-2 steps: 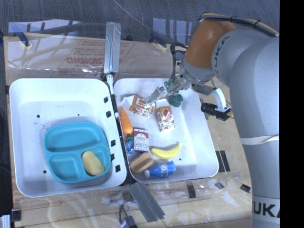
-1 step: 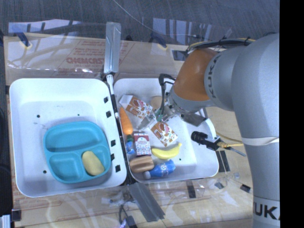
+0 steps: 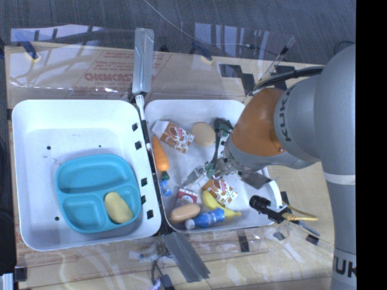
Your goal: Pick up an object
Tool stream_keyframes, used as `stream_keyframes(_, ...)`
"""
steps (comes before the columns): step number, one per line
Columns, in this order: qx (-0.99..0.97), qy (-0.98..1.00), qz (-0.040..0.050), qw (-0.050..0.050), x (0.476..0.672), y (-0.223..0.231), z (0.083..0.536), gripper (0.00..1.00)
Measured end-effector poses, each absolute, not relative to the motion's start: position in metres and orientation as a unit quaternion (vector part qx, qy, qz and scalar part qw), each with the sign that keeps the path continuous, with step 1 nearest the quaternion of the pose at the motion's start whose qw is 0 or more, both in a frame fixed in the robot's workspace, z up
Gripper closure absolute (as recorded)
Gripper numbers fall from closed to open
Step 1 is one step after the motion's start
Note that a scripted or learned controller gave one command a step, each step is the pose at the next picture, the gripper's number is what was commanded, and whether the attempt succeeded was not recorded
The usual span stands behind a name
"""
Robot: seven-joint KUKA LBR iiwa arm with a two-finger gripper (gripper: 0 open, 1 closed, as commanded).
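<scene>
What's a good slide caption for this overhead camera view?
KUKA arm reaches into the cluttered right bin; a blue tray sits in the left bin.

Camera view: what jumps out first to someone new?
The big grey arm with its orange band reaching in from the right over the right bin. Next, the bright blue tray in the left bin, a yellow potato-like lump in its corner. Then the right bin's clutter: a carrot, snack packets, a banana.

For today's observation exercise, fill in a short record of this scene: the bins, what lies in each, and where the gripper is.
left bin: blue tray with a yellow potato-shaped item in its lower right compartment
right bin: carrot, snack packet, banana, blue bottle, bread roll
gripper: low in the right bin, above the banana
arm: reaching in from the right
</scene>
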State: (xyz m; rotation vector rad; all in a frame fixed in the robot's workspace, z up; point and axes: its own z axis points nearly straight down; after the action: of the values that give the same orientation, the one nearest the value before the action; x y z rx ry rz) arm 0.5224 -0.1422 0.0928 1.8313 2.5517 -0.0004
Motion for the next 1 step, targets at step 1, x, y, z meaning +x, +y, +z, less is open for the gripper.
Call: stream_keyframes(1, 0.571, 0.821, 0.0003, 0.001, 0.5049, -0.1690, 0.0931, 0.00)
